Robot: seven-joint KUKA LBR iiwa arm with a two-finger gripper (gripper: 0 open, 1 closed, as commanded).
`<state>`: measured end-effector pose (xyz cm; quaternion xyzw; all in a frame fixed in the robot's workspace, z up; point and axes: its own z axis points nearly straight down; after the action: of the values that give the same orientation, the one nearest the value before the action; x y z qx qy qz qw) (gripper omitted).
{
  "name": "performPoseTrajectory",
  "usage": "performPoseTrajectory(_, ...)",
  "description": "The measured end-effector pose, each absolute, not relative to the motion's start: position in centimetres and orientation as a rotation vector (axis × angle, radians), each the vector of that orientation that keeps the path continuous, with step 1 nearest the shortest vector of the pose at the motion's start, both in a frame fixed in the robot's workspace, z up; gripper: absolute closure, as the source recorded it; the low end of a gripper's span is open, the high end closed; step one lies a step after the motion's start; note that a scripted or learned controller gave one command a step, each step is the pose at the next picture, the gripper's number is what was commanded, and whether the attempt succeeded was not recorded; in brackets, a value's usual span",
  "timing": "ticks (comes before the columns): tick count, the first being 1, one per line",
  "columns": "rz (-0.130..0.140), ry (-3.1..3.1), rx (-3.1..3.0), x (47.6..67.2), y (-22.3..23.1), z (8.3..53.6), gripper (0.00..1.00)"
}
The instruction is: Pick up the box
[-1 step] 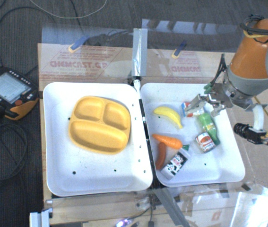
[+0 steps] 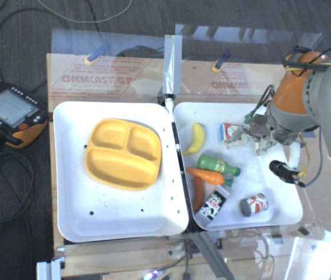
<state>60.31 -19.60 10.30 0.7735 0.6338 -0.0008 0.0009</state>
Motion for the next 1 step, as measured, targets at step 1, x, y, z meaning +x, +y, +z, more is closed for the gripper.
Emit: performPoseTrajectory(1,0.006,2.048,2.37,65.48,-15.45,8.94,0.0)
